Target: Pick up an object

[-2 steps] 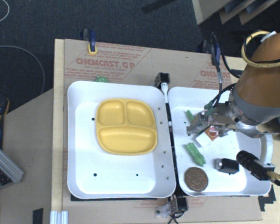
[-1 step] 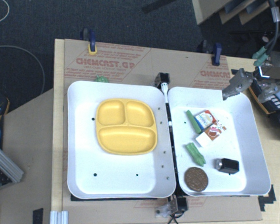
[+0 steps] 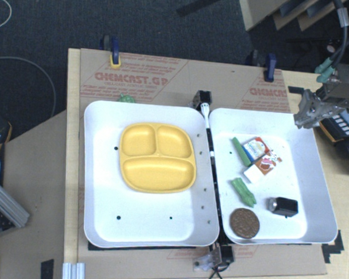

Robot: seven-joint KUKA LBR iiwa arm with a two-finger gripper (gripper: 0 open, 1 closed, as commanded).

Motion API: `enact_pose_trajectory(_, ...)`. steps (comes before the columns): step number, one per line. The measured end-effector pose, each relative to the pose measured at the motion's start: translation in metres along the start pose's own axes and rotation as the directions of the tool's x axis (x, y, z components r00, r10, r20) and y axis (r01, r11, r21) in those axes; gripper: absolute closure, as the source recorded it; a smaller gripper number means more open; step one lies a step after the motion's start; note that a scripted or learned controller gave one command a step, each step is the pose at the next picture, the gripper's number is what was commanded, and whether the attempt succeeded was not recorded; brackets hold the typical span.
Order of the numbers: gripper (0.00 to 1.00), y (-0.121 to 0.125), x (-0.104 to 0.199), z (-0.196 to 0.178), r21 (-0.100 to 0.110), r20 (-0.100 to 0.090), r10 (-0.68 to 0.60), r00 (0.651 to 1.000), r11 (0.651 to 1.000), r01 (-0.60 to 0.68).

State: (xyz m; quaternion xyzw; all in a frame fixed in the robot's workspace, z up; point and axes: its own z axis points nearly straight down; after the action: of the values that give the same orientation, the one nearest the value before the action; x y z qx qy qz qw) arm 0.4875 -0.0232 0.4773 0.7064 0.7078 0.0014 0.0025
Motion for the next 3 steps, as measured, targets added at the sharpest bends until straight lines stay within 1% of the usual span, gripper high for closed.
enact_pose_trajectory(1,1.0,-0.01,-0.014,0.076,0.014,-0.001,0.005,1.0,1.0,-0.005)
enact_pose_trajectory(2,1.0,-0.01,-0.059,0.123,0.011,-0.001,0.007,1.0,1.0,-0.007)
enact_pose_trajectory(3,1.0,-0.007,0.004,-0.004,-0.012,-0.003,-0.006,1.0,1.0,0.006)
